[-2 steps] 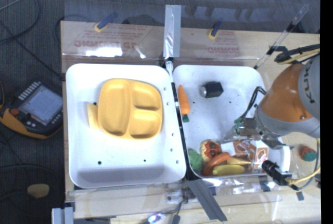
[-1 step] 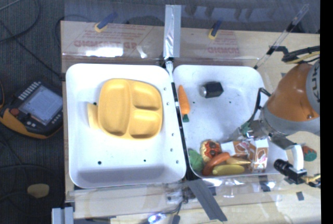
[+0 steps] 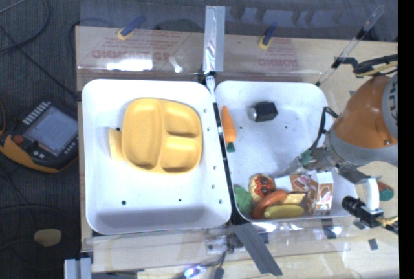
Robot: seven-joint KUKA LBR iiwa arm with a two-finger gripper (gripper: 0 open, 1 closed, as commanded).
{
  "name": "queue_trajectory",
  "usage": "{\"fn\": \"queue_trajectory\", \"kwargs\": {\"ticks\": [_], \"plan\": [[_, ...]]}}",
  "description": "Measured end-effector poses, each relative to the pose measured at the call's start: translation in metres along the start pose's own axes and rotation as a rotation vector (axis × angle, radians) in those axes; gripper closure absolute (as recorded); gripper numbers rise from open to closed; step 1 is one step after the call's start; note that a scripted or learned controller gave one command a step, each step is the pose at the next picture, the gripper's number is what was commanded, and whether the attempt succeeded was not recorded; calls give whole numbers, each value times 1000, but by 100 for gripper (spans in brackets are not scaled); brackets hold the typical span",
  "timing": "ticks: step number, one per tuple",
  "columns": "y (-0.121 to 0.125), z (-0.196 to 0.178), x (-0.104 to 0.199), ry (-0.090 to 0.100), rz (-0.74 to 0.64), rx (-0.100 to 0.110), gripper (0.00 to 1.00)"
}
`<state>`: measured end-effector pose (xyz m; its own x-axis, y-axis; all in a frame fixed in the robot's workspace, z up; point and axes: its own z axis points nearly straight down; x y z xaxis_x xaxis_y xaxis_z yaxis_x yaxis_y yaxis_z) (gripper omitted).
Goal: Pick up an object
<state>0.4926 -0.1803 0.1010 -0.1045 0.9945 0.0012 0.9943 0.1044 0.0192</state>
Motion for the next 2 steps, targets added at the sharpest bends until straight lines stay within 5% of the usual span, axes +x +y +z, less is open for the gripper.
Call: {"fn": "queue_trajectory", "kwargs": {"ticks": [1,2], "plan": [[6,-103,77,0,-41,22,100],[6,-103,77,1,-41,22,0]]}}
